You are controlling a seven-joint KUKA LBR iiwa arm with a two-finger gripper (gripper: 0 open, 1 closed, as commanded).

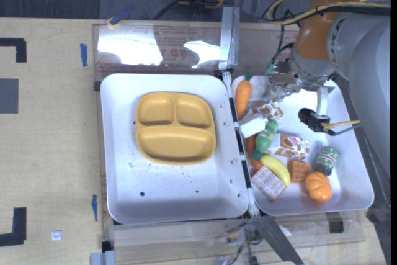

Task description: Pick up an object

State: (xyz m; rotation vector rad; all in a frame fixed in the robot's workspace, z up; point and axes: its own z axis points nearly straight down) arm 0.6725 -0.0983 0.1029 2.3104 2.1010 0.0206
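The gripper point(277, 89) hangs low over the back of the right bin point(353, 127), just above the jumbled toy food; its opening cannot be made out. A carrot point(243, 95) lies beside it, a banana point(275, 169) nearer the front. A yellow divided plate point(175, 127) sits in the left bin point(118, 158).

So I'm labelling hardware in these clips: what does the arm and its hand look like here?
The arm is bulky, rounded and pale grey, with a glossy orange band above the wrist. Below that sits a darker metallic wrist block carrying the hand, small and silvery over the right bin. Black and yellow cables loop beside the orange band. I can't make out any markings.
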